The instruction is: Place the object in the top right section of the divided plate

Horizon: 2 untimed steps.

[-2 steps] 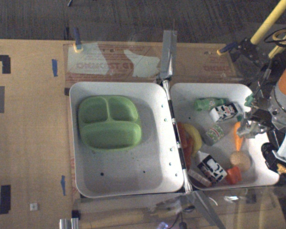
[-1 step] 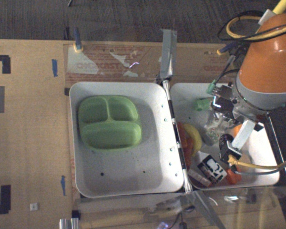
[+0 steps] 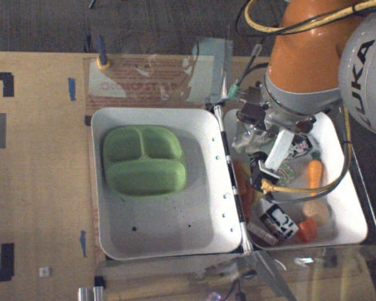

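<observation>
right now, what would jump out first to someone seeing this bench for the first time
The big grey and orange arm looms at the upper right, reaching down over the right bin. Next comes the green divided plate, lying in the upper left part of the left bin. The right bin holds a jumble of small things, an orange carrot-like piece among them.

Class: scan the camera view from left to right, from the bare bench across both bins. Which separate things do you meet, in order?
blue tape → green plate → carrot. The clutter under the arm overlaps too much to order, so it is left out.
</observation>
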{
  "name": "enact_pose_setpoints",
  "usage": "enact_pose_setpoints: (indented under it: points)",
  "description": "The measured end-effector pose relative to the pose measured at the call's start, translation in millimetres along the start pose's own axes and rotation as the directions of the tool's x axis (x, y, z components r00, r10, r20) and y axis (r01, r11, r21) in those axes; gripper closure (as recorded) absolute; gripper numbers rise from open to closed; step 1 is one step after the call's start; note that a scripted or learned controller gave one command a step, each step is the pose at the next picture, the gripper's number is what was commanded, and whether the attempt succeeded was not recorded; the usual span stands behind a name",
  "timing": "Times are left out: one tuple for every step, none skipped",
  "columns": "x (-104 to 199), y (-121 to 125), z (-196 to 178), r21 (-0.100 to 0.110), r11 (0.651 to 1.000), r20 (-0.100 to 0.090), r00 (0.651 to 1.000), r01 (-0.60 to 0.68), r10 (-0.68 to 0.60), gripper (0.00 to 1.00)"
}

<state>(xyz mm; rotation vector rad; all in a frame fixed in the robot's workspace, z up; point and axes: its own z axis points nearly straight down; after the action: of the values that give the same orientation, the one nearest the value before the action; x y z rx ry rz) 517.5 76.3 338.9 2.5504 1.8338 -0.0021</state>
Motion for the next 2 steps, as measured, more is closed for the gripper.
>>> enact_pose_setpoints:
  points:
    - [83.7,-33.3,42.3,0.003,0.999,0.001,0.999,-0.042,0.042,1.0]
    - [88.5,25.2,59.3,0.0,0.965,0.0,0.965,-0.264,0.264,1.0]
